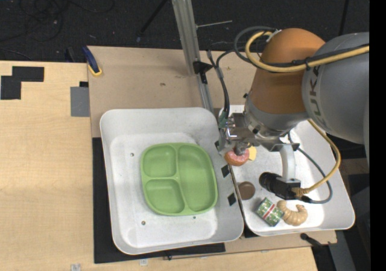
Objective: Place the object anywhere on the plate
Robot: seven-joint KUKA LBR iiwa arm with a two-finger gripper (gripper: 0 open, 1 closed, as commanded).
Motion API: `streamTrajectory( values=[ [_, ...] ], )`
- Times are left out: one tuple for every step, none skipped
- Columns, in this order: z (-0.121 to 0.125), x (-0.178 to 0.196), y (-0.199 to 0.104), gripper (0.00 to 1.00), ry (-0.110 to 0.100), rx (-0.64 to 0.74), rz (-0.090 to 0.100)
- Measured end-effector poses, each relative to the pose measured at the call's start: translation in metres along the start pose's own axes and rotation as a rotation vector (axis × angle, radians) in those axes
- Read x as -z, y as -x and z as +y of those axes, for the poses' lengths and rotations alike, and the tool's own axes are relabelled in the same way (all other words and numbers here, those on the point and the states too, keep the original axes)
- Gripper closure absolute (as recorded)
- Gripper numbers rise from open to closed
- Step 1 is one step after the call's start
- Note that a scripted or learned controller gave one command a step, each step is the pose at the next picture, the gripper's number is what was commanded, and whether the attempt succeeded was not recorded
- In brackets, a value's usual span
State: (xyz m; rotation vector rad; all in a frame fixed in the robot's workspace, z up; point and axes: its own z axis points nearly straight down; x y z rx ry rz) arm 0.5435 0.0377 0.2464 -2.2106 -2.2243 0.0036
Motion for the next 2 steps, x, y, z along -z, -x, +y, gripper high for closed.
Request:
streamTrajectory(
  values=[
    [-0.0095,-0.0201,-0.0498,1.0,-0.001,-0.001,-0.001],
    [-0.0089,-0.0191,-0.0477,0.0,0.001,-0.004,-0.003]
  ],
)
